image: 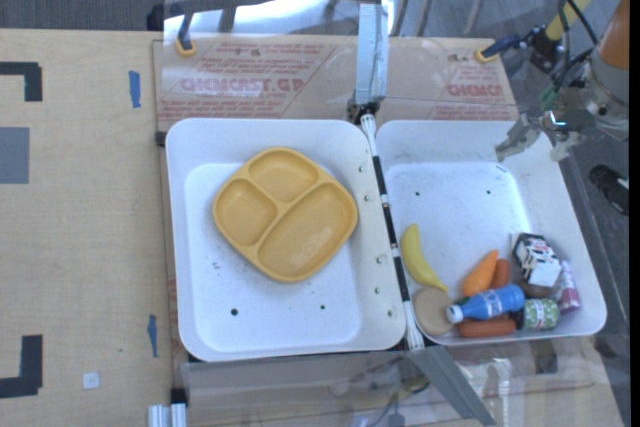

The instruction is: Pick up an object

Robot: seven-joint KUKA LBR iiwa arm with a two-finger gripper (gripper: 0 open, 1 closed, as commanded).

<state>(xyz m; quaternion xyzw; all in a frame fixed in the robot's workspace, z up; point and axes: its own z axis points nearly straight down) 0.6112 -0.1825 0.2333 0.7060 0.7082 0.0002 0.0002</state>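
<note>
In the right bin a heap of small objects fills the near corner: a yellow banana, an orange carrot, a blue bottle, a green can, a black-and-white carton and a tan disc. My gripper hangs over the far right corner of this bin, well back from the heap. Its fingers are open and nothing is between them.
The left bin holds a yellow divided plate. A raised rim separates the two bins. Clear plastic walls stand behind them. Cables and the arm's wrist crowd the upper right.
</note>
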